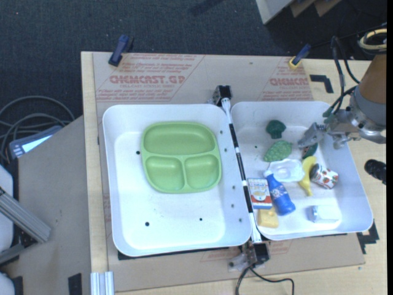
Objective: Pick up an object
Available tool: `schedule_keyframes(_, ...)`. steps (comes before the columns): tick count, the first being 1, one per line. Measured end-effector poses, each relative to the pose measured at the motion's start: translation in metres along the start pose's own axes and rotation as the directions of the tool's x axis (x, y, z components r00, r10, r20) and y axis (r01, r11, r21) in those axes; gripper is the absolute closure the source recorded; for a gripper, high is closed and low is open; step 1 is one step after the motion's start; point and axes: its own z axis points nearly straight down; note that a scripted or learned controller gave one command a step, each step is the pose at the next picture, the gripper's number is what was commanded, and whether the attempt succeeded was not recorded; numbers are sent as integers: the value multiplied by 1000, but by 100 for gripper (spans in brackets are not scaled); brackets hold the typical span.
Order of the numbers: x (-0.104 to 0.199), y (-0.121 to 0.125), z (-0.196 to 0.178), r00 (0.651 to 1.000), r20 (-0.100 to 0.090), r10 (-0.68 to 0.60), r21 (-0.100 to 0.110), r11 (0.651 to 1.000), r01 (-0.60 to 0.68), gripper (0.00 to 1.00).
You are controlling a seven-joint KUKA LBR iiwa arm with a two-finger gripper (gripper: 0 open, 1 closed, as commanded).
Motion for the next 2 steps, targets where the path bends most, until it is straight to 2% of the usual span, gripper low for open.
schedule_keyframes(1,-5,9,104,1000,-1,1,1,1000,-1,0)
schedule_keyframes(2,19,-27,104,1000,0,1,-1,1000,-1,0)
